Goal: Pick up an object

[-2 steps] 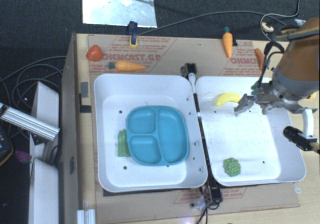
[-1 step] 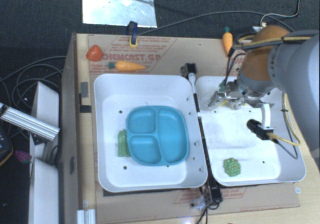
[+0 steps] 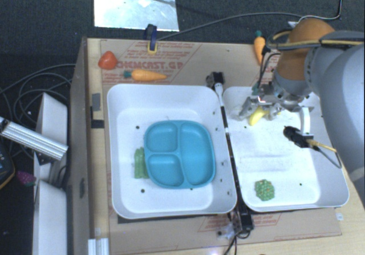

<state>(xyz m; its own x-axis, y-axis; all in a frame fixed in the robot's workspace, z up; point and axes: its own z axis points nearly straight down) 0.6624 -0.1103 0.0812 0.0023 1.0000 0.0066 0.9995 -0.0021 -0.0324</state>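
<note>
upper right of the frame: the gripper (image 3: 261,108) sits over a yellow object (image 3: 256,116) in the right bin (image 3: 331,194); claw state unclear, and a glancing pinch could squirt it away.

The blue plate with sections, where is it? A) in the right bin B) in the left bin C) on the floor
B: the blue plate lies flat in the left bin, with a green piece along its left side.
</note>
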